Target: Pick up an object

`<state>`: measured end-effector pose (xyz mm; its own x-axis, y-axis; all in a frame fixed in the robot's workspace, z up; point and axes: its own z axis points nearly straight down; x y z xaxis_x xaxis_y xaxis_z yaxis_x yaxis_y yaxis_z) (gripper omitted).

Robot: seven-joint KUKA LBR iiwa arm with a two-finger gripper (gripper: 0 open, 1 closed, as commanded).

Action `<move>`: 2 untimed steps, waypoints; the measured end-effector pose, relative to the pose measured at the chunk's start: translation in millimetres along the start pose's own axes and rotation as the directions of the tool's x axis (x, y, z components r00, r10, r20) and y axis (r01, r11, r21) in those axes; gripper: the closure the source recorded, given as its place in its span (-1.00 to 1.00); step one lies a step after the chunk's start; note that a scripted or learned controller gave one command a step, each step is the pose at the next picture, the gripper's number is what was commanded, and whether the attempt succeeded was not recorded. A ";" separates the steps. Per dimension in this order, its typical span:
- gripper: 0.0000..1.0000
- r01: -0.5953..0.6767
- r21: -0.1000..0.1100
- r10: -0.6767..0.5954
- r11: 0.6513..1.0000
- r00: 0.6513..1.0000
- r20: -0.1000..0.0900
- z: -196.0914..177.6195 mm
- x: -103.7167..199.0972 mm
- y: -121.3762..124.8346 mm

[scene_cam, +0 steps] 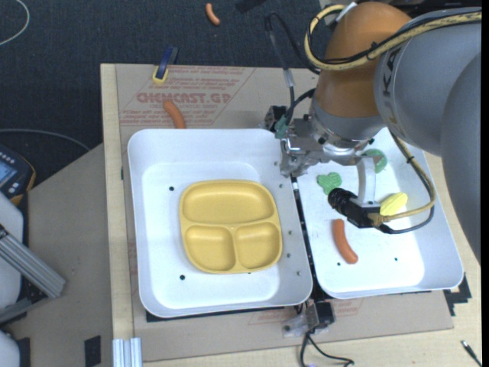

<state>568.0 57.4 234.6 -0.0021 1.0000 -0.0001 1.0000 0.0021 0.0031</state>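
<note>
My end effector [327, 159] hangs low over a bin [428, 270] on the counter, a green piece [330, 180] just beneath it and a sausage [345, 241] near. Spread or pressed together, I cannot tell. Nothing looks lifted, so the pick is not yet done.

Two shallow white plastic bins, one [137, 205] to the view's left of the hand [293, 163] and one [428, 270] below and right of it, lie on a pale brown cardboard sheet [221, 90] printed with red lettering. On that sheet, up and left of the hand, lies a small orange sausage-shaped toy [175, 114]; farther up-left a blue-and-yellow clamp [163, 66] grips the sheet's edge. Well above the hand, a short orange piece [212, 14] rests on the dark carpet floor [76, 29]. Far left sits a dark device with a yellow edge [12, 176].
</note>
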 end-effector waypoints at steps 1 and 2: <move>1.00 -0.002 0.004 0.002 1.000 1.000 0.000 2.4 2.6 -2.0; 1.00 -0.002 0.006 0.002 1.000 1.000 0.000 10.2 6.8 1.1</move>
<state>569.2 64.2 224.5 0.0001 1.0000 -0.0003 1.0000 -0.0001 -0.0027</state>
